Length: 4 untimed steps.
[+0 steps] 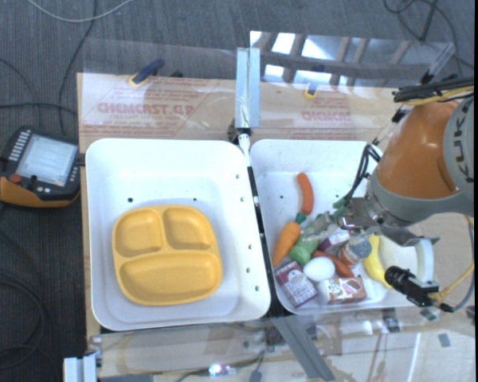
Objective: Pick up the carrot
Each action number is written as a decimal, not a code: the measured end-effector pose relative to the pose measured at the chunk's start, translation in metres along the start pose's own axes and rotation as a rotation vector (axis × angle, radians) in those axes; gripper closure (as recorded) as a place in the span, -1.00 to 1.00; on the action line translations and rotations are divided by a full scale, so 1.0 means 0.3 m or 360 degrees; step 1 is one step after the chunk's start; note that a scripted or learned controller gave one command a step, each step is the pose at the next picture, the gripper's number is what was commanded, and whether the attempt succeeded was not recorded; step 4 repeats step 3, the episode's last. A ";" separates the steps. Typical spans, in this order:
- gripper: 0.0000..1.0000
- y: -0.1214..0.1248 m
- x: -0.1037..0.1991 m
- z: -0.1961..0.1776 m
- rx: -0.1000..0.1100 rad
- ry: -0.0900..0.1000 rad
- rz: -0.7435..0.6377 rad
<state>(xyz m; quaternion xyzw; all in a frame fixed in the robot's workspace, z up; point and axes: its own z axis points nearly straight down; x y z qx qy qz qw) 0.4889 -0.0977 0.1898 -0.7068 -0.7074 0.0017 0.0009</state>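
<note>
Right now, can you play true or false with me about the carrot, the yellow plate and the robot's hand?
1. The carrot lies in the right bin. True.
2. The yellow plate sits in the same bin as the carrot. False: it sits in the left bin.
3. The hand is over the pile of toy food in the right bin. True.
4. The carrot is between the hand's fingers. False: it lies to the left of the hand, near the bin's left wall.
5. A white egg lies on the yellow plate. False: it lies in the right bin.

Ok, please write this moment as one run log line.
arm: over right white bin | orange tapered carrot: lying in bin, left of pile | yellow divided plate: left bin
</note>
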 end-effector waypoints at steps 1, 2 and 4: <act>-1.00 0.224 0.013 0.301 0.0002 0.0004 0.0261; 1.00 0.221 0.016 0.276 0.0008 0.0007 0.0260; 1.00 0.077 0.131 0.025 0.0003 0.0001 0.0766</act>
